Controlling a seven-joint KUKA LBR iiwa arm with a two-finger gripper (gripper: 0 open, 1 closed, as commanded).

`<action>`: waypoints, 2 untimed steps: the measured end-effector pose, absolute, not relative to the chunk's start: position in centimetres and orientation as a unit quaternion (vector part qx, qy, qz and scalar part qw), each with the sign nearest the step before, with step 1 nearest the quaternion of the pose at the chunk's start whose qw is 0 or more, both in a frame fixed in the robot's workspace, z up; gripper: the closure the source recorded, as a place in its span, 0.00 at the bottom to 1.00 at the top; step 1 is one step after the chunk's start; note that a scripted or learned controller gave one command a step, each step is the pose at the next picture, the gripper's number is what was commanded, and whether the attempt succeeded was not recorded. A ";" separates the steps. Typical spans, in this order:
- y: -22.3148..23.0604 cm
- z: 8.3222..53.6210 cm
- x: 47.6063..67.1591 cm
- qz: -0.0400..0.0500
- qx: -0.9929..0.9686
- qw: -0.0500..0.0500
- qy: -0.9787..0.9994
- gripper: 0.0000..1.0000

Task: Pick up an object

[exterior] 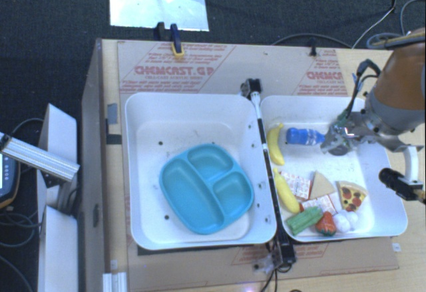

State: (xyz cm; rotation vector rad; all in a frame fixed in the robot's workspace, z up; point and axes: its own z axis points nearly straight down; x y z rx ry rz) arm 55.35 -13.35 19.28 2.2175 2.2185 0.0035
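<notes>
Gripper (337,141) in right bin (393,214), touching blue bottle (303,136)'s right end; jaws' state unclear, can't tell.

Glossy plastic tray (207,187); smooth white plastic bins (143,151); matt board bench (200,64).

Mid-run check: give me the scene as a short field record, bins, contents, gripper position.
left bin: holds a blue divided plate
right bin: blue bottle, two bananas, pizza slice toy, green block, strawberry toy, other small toy food
gripper: low over the right bin, at the blue bottle's right end
grasp: cannot tell; nothing visibly lifted
arm: enters from the view's right
</notes>
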 end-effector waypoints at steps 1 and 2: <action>-8.0 24.0 62.5 0.002 0.706 0.001 0.709 1.00; -2.6 23.3 60.2 0.001 0.705 0.000 0.709 1.00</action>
